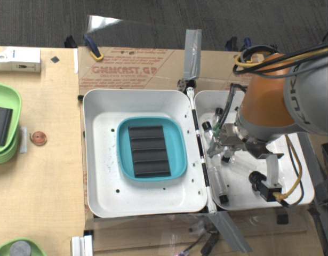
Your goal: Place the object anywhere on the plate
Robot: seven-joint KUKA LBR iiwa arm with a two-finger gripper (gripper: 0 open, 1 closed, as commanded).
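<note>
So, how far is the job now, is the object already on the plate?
Done: a black ridged object already lies flat inside the teal plate in the left bin. In hand: nothing that I can see; the arm is over the right bin and covers its gripper, so a grasp cannot be judged. Left: perhaps nothing, if that black piece is the object meant.

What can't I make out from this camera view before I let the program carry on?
- Tool: the orange wrist band covers it from above, so its opening and anything held are hidden.
- Right bin: the arm hides most of its floor.
- Dark block on the teal plate: ribbed, but what it is can't be told.
- Green tray: cut off by the left edge.
</note>
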